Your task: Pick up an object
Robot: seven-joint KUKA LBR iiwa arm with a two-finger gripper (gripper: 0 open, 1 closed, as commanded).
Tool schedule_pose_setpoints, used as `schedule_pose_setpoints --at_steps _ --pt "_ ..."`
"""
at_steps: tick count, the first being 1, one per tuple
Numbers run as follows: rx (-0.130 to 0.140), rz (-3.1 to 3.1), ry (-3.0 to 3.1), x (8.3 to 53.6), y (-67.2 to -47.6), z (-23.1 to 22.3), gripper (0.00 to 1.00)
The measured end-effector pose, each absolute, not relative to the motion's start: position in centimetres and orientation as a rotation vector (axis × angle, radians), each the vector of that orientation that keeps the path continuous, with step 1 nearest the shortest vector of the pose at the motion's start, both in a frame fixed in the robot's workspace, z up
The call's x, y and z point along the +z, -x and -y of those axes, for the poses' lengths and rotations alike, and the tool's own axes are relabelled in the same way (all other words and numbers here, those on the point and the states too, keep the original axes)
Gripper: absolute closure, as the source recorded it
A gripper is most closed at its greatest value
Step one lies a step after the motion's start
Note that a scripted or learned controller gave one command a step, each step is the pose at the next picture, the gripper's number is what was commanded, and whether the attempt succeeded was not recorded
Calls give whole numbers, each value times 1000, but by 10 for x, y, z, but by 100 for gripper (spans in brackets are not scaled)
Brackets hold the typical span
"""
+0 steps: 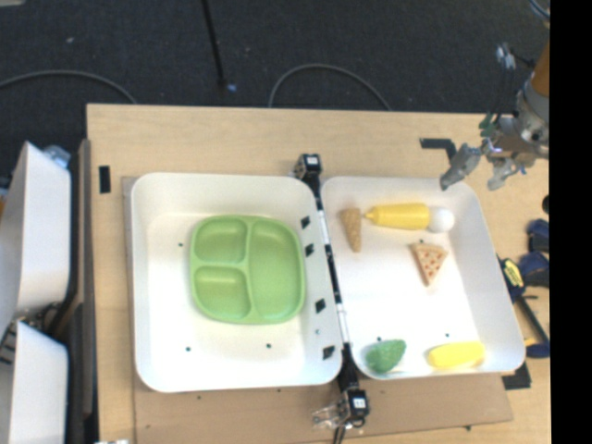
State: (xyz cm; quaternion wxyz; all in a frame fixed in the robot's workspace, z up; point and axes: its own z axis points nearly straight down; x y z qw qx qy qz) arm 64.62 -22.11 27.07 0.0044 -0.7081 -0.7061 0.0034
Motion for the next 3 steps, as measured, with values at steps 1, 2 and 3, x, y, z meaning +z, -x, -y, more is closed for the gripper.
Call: schedule_pose_setpoints --at_steps 1,2,3 --pt "0 2225 2222 280 -648 220 0" --pt "4 2223 2218 219 -654 220 0" --pt "5 2220 2220 156 -654 224 0"
